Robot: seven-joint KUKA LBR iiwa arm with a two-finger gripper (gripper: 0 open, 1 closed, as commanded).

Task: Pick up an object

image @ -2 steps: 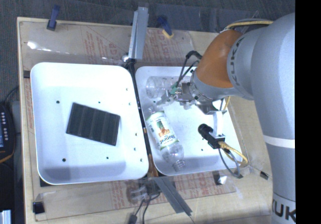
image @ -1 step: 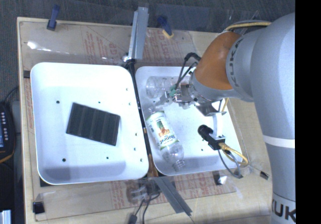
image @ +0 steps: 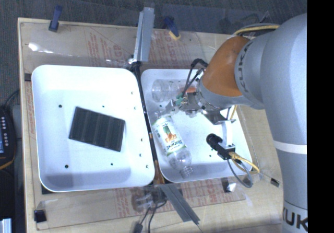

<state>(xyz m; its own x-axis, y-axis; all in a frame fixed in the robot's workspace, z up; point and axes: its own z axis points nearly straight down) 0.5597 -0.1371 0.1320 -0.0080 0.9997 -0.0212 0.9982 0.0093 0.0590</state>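
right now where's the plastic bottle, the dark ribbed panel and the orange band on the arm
plastic bottle (image: 170,139): camera view, on its white label, right bin.
dark ribbed panel (image: 97,129): camera view, middle of its flat top, left bin.
orange band (image: 225,67): camera view, on its curved upper side.

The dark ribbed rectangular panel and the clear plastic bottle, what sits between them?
Camera view: bare white floor of the left bin, then the two bins' adjoining rims, separate panel and bottle.

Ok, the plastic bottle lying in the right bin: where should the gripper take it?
Grip the plastic bottle across its labelled middle, coming straight down. It lies on its side near the right bin's left wall, so probably set the fingers across its narrow width.
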